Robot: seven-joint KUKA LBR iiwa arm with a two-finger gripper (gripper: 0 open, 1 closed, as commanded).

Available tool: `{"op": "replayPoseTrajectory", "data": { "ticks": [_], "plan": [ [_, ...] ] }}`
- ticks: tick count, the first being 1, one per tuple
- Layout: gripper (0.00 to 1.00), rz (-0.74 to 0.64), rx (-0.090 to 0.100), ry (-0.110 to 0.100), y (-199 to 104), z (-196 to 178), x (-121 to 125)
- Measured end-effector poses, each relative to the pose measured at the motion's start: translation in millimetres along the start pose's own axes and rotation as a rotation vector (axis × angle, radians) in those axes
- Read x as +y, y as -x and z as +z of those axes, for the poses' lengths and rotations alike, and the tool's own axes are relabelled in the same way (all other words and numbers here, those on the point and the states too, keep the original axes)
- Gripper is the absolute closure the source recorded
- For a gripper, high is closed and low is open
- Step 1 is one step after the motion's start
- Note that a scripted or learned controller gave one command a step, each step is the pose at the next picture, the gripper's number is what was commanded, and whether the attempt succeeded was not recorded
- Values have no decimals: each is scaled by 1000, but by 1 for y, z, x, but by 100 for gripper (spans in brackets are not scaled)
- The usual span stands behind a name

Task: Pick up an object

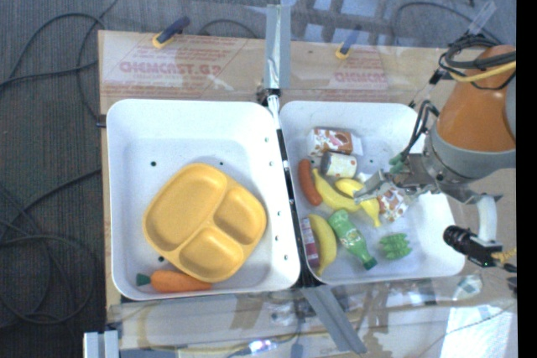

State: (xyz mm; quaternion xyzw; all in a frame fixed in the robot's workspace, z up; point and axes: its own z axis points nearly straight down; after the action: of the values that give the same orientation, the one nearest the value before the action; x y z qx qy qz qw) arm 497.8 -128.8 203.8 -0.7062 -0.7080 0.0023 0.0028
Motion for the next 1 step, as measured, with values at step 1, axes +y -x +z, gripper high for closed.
{"op": "replayPoseTrajectory", "data": {
  "ticks": [1],
  "plan": [
    [0, 257, 2, -1, 6, 14, -15]
  ]
}}
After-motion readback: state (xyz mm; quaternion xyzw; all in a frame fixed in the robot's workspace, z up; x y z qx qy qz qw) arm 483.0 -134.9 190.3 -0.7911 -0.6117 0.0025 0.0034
